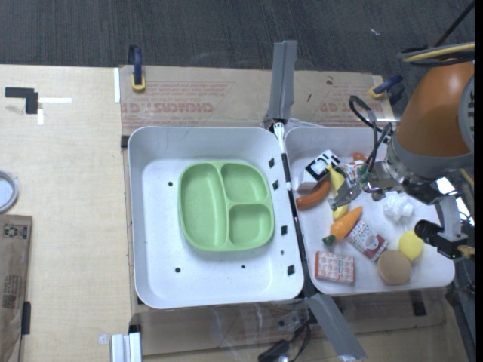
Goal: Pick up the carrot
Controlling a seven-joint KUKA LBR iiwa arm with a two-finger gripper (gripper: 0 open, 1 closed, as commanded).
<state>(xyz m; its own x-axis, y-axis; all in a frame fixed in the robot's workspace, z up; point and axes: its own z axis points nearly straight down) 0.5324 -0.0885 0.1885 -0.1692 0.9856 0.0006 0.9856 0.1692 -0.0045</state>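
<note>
1. Camera view looks down on two white bins side by side; the left bin holds a green divided plate with three compartments, lying flat near the bin's middle.
2. The right bin holds a scatter of small things; the grey arm with its orange band reaches in from the right above it.
3. The gripper hangs low over the right bin's left half, its dark fingers pointing down and left; nothing can be seen between the fingers, and whether they are spread or closed cannot be told from this slant.
4. The carrot lies on the bin floor just below the fingertips, orange body tilted, green top toward the lower left; whether the fingertips touch it cannot be told.
5. A sausage lies just left of the gripper; a yellow piece sits beside it, near a black-and-white item.
6. A red-and-white packet lies just right of the carrot; a red patterned packet sits below it.
7. A bun, a lemon and a crumpled white piece lie toward the bin's right side.
</note>
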